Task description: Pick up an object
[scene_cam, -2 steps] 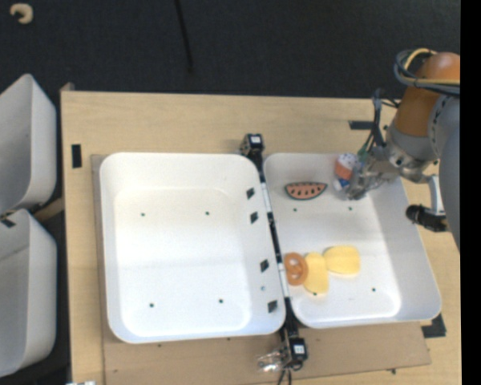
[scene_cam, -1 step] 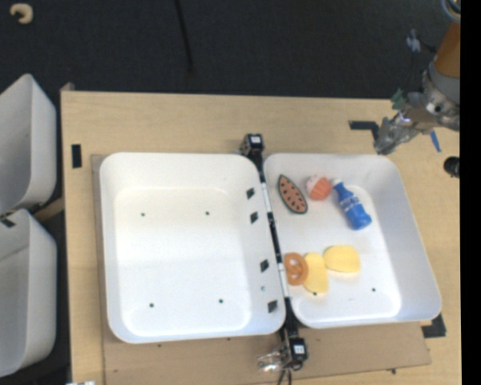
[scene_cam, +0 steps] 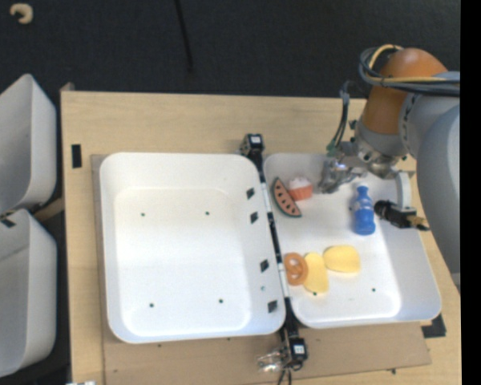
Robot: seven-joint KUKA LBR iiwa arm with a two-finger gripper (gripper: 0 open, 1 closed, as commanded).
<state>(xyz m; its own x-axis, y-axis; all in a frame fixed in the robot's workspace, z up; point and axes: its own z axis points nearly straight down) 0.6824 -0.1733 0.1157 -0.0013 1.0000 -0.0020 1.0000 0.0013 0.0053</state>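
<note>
Arm (scene_cam: 389, 107) reaches down into the right bin (scene_cam: 409, 295), claw (scene_cam: 333, 176) low beside a smooth blue bottle (scene_cam: 362, 211); its grip state cannot be told.

Two white bins (scene_cam: 180, 167) sit on a tan worktop (scene_cam: 168, 107). Inside one: a blue bottle (scene_cam: 362, 212), a yellow lemon (scene_cam: 341, 259), an orange pretzel (scene_cam: 295, 269), and a red watermelon slice (scene_cam: 286, 198).

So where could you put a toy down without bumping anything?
The left bin has bare floor all across. In the right bin, there is a free patch along the near edge, below the yellow pieces. It is crowded near the gripper, watermelon slice and blue bottle.
</note>
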